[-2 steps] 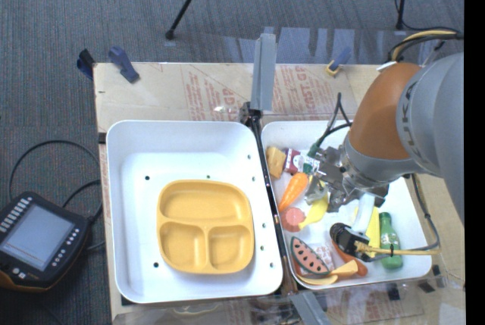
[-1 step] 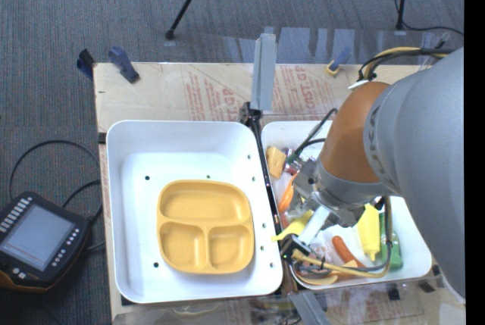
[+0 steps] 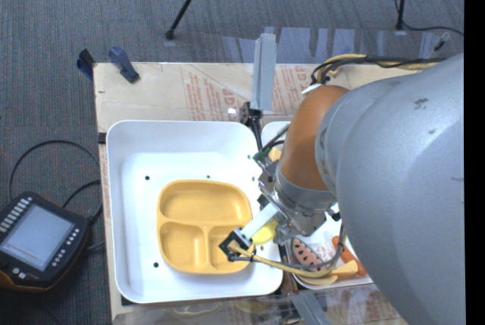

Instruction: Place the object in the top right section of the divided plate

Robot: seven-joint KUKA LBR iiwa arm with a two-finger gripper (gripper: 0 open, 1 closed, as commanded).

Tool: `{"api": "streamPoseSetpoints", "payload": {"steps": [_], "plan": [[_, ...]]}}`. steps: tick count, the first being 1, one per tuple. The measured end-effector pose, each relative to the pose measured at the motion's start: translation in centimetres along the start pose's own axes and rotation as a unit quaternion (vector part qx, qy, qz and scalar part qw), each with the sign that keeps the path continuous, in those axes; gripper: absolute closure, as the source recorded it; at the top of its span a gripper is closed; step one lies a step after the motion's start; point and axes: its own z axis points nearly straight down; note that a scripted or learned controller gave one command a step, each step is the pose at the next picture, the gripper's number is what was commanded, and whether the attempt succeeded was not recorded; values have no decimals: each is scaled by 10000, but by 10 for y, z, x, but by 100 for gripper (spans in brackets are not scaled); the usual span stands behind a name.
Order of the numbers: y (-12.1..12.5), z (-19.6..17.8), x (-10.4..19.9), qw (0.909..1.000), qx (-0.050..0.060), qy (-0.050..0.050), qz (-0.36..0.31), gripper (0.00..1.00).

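Note:
A yellow divided plate (image 3: 203,208) lies in the left white bin (image 3: 136,164), with one long section at the top and two smaller ones below; nothing lies in the sections I can see. My gripper (image 3: 282,234) hangs low over the wall between the two bins, just right of the plate's lower right corner. A small yellow-green piece (image 3: 262,233) shows at the gripper's left side; I cannot tell whether it is held. The wrist and the arm's bulk hide the gripper's tip.
The big grey arm (image 3: 394,179) covers most of the right bin (image 3: 356,282). Under it peek orange pieces (image 3: 346,255), a reddish-brown item (image 3: 305,252) and a yellow curved item (image 3: 322,278). A teach pendant (image 3: 34,239) lies on the floor at left.

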Motion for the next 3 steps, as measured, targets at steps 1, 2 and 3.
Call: {"api": "streamPoseSetpoints", "payload": {"steps": [1,2,3], "plan": [[-4,45,62,9994,5,-27,333,100],[-72,-23,124,9940,-17,18,-1097,100],[-121,68,105,9677,-1,-24,-2520,100]]}}
